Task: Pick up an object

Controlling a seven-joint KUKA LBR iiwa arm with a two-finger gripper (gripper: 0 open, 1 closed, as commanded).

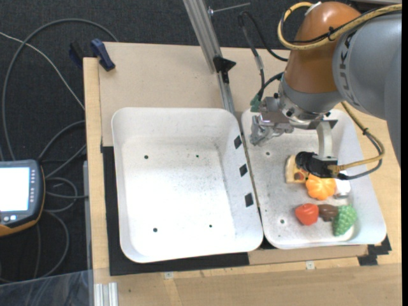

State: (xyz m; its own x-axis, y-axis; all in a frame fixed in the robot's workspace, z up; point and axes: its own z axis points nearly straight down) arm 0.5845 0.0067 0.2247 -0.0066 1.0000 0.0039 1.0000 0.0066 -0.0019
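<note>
Arm (331, 50): grey with an orange band, seen reaching in from the right above the right-hand bin.
Right bin (274, 225): a shallow white tray, seen beneath the gripper.
Gripper (261, 132): seen at the bin's upper left; nothing is seen held, and whether it is apart or together cannot be told.
Orange toy (320, 187): seen lower right of the gripper, touching its neighbours. It is judged light, rigid and smooth; a grasp across its rounded middle is advised.
</note>
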